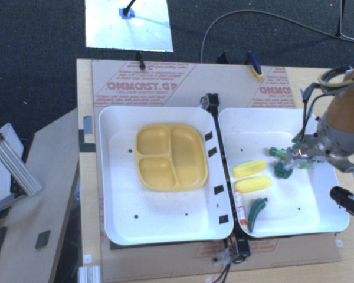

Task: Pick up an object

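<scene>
While the gripper (290,160) hangs low in the right bin (318,217) over a small green piece (282,170), its finger state cannot be told at this slant. Likely pick candidates, two yellow corn cobs (249,168), lie just beside it; a crowded descent risks nudging them or closing on nothing

- The light is even and rather soft, and it falls from above.
- The two white bins (165,229) look very bright, almost washed out (their rims lose detail).
- A shiny sheet (128,16) on the dark floor shows pale glare.
- Shadows are weak and short.
- The whole picture is a little soft and grainy.
</scene>
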`<state>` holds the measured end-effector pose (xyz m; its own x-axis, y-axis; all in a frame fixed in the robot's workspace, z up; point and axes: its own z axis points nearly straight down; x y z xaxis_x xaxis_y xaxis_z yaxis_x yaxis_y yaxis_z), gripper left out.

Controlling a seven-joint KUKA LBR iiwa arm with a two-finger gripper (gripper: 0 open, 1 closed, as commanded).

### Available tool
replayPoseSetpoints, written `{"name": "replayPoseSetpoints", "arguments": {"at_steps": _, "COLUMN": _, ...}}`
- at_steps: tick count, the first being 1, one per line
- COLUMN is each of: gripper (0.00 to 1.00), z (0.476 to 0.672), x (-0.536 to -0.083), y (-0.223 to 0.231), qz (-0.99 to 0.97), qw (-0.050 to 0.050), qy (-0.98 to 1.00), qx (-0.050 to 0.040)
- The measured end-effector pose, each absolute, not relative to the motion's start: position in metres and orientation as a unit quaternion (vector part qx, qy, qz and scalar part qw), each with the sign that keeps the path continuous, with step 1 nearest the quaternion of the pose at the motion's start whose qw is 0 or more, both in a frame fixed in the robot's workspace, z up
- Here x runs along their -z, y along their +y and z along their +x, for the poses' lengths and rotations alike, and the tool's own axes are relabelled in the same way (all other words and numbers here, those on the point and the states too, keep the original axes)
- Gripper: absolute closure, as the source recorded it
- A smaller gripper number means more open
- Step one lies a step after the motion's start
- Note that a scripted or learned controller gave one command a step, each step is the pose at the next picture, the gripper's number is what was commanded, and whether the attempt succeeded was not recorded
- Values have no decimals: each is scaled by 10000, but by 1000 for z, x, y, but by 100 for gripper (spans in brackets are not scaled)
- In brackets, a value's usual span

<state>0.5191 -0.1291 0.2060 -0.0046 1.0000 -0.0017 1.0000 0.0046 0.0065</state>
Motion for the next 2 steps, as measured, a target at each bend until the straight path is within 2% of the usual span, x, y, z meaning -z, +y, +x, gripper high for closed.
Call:
{"name": "replayPoseSetpoints", "arguments": {"at_steps": 1, "gripper": 100, "z": 520, "x": -224, "y": -129, "qz": 7052, "qw": 18, "qy": 7090, "qx": -11}}
{"name": "replayPoseSetpoints", "arguments": {"at_steps": 2, "gripper": 100, "z": 520, "x": -217, "y": -78, "qz": 7040, "qw": 0, "qy": 7102, "qx": -7}}
